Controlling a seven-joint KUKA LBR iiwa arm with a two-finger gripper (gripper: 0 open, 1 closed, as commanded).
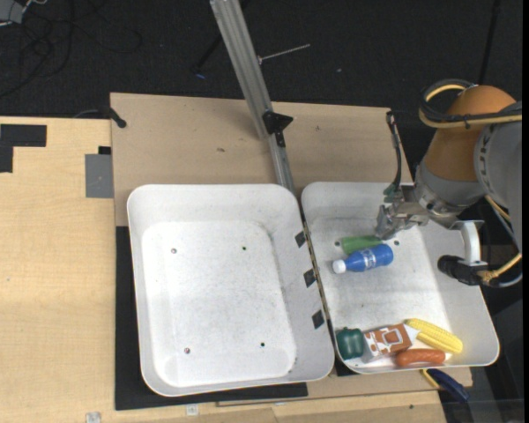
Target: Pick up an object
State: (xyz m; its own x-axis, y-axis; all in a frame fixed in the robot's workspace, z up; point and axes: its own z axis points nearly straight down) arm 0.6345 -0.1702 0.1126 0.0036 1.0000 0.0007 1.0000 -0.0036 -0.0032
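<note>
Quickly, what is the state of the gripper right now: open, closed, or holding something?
Gripper: cannot be told; it is low in the right bin, just above the blue bottle and a green object.

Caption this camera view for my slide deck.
Gripper poised over blue bottle in the right bin; left bin beside it.

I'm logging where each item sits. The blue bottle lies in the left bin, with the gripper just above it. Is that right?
Not quite. The camera view shows the blue bottle lying in the right bin, not the left bin. The gripper is indeed just above it.
</note>
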